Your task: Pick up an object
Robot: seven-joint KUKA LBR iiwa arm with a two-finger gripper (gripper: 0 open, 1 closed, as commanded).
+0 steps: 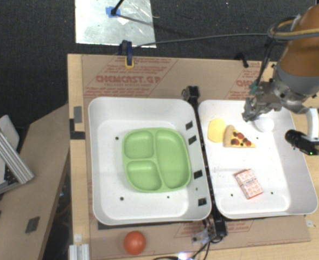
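At the far left edge a slanted aluminium rail (7, 150) lies across a tan side surface. The brown bench (148, 72) carries printed red lettering, and a blue-and-yellow clamp (127, 53) grips its back edge below a sheet of shiny foil (113, 12) on the dark backdrop. An orange ball (134, 242) sits on the bench in front of the left bin (102, 112), outside its front rim. In that bin a green divided plate (156, 158) lies flat near the middle, with three compartments showing. A black hinged bar runs between the two bins. In the right bin (298, 194), toward the back, a yellow rounded piece (216, 129) touches a toy pizza slice (238, 138), whose tip points right. Nearer the front of the same bin a small pink-and-white box (248, 183) lies flat and slightly turned, well apart from the pizza slice. The gripper (253, 111) hangs over the back of the right bin, just right of and above the pizza slice, beside a pale round patch on the bin floor; nothing is seen held in it, and whether it is spread or closed cannot be told from this angle. The grey arm with its orange band (308, 42) rises behind it to the upper right.
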